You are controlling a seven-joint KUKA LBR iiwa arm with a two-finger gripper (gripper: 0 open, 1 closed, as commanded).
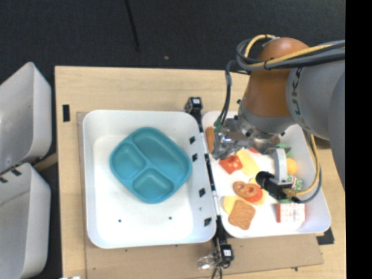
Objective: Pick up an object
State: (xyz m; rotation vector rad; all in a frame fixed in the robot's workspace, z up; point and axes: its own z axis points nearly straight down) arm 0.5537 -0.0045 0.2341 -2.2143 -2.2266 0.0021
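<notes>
We see the gripper (pixel 224 147) low over the right bin (pixel 317 214), by the red piece (pixel 231 164); nothing looks lifted yet, so the pick remains undone. Whether its hand is open or closed, we cannot tell.

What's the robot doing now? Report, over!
Gripper low in right bin, over the red piece; grip unclear. Toy food crowded close. Blue tray alone in left bin.

Even overhead light, bins (pixel 93 156) bright w/ mild glare, soft shadows, dark surround, slightly soft low-res pic.
</notes>
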